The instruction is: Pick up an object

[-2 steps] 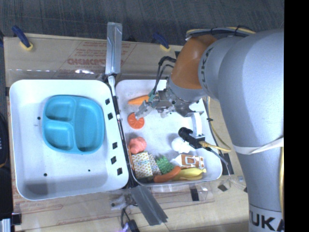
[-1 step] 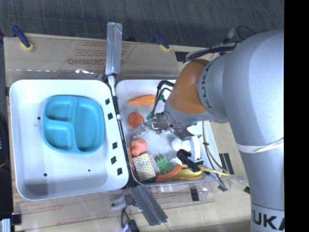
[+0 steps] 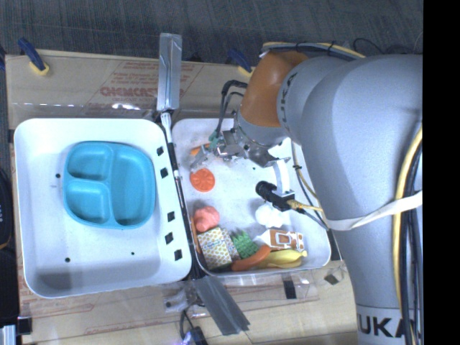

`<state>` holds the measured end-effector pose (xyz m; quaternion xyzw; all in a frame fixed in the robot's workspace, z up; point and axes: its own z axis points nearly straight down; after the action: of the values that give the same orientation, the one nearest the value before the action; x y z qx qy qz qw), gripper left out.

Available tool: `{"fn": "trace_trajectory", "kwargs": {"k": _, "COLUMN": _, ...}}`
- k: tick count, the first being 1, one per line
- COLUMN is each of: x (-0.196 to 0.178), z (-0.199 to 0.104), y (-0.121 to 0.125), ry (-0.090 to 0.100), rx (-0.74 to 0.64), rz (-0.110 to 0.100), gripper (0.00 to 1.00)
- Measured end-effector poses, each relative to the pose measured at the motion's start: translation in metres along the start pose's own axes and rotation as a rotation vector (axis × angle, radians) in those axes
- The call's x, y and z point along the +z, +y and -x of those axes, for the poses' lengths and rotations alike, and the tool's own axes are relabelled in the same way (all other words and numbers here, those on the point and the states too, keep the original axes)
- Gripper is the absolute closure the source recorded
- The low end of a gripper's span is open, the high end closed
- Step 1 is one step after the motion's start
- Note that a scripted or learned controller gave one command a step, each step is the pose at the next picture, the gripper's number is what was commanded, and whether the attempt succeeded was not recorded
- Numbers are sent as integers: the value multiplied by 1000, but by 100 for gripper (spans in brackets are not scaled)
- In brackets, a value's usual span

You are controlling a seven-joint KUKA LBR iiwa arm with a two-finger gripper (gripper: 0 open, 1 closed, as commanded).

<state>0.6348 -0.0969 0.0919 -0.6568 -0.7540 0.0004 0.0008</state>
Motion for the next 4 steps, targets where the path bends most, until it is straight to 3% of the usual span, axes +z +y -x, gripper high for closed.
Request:
{"fn": "trace_trajectory", "kwargs": {"k": 1, "x": -10, "z": -1, "y": 0, "ry": 1, "rx": -4, "rz": -1, "gripper": 100}}
{"fn": "trace_trajectory", "kwargs": {"k": 2, "x": -10, "z": -1, "y": 0, "ry": 1, "rx": -5, "rz": -1, "gripper": 0}}
{"fn": "trace_trajectory", "kwargs": {"k": 3, "x": -20, "z": -1, "y": 1, "ry": 1, "rx": -8, "rz": -2, "gripper": 100}}
{"fn": "trace_trajectory", "kwargs": {"k": 4, "x": -20, "z": -1, "y": 1, "ry": 1, "rx": -8, "rz": -2, "gripper": 0}}
